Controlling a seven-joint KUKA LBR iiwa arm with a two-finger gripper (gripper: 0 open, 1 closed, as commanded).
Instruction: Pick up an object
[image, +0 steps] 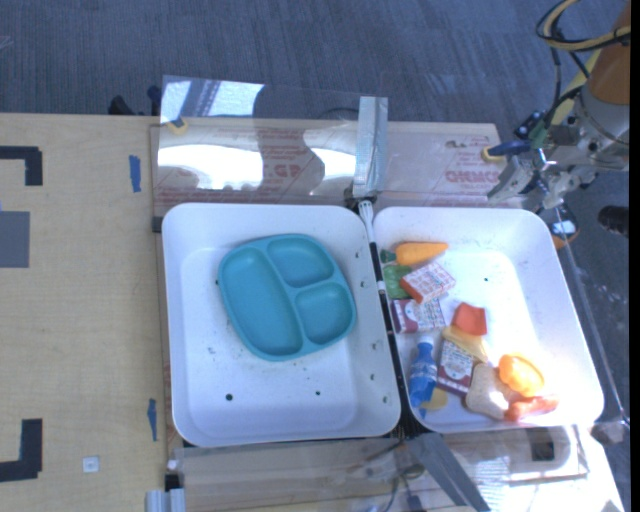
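The gripper hangs above the right bin's far corner — whether it is clenched, I cannot tell. Toy food lies piled in that bin — a blue plate in the left bin.

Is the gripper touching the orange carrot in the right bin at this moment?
Apart. The camera view shows the gripper above the far right corner of the right bin, while the carrot lies inside near the far left, with bare white floor between them.
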